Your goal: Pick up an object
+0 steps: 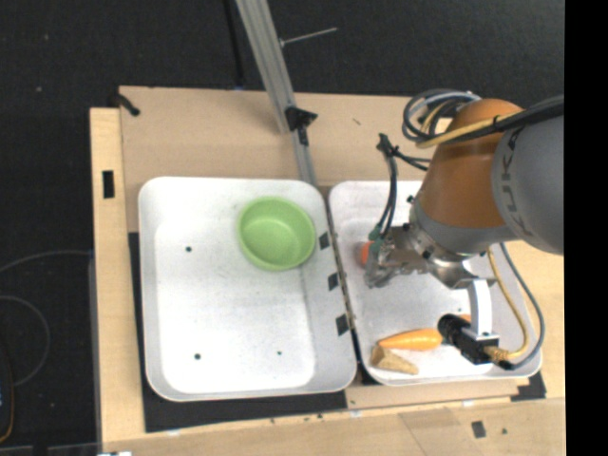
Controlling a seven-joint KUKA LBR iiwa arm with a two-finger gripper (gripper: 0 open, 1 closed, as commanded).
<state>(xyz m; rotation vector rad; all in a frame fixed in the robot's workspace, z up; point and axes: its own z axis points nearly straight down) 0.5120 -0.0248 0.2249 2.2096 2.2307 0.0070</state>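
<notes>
My gripper [378, 266] hangs low over the left part of the right bin [353, 207], close to the divider between the bins. A small red-orange thing [364, 252] shows right at its left side; whether it sits between the fingers I cannot tell. An orange carrot-like piece [410, 340] lies near the front of the right bin, with a tan wedge [392, 359] just in front of it. A green bowl [276, 234] rests upright in the back of the left bin [171, 283].
The grey arm with its orange band [470, 183] covers the back right of the right bin. A slanted metal pole [271, 60] rises behind the bins. Tan bench surface [199, 131] surrounds both bins.
</notes>
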